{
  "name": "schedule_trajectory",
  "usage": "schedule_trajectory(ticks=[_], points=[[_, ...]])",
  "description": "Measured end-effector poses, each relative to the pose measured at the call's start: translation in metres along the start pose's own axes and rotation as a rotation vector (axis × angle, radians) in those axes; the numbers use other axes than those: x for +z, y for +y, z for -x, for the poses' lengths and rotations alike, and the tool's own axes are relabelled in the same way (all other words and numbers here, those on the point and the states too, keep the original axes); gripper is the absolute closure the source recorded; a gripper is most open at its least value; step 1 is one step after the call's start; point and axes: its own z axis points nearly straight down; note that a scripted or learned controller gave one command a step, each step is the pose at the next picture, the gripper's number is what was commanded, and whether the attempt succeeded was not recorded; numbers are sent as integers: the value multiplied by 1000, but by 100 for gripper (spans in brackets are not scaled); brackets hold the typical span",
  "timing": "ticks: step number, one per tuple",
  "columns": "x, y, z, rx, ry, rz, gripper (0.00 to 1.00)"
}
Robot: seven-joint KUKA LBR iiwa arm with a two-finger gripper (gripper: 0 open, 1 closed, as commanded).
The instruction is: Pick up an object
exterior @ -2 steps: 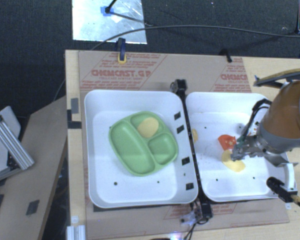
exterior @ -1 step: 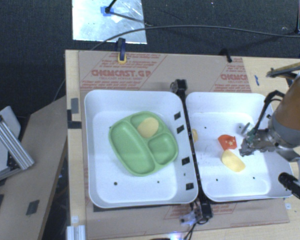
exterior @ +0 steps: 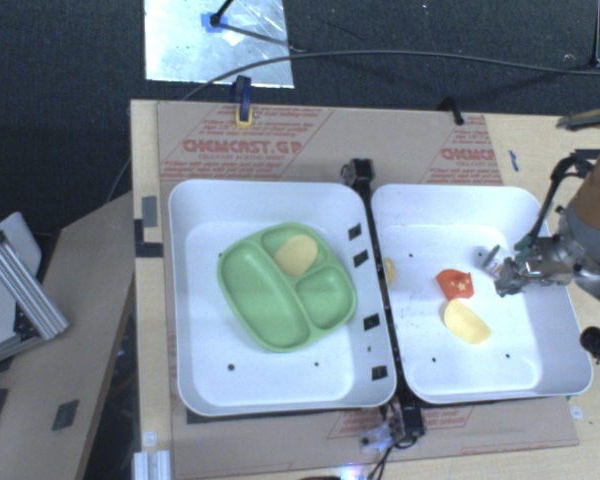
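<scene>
Hand (exterior: pixel 502 276) low inside right bin (exterior: pixel 540 373), grip state unclear, red object (exterior: pixel 456 284) just left of it, pale yellow oval (exterior: pixel 466 322) below-left, green sectioned plate (exterior: pixel 280 298) in left bin (exterior: pixel 195 368).

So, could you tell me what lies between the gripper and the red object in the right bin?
In the camera view, only bare white bin floor separates the gripper from the red object. The yellow object lies below that stretch, not in it.

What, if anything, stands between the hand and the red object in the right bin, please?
Nothing visible does. The hand hovers just right of the small red object, with bare white bin floor between them. The pale yellow oval piece lies below, off that line.
</scene>
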Motion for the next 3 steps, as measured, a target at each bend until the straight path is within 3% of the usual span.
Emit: schedule_trajectory(ticks=[3], points=[[12, 67, -149, -6, 4, -5, 100]])
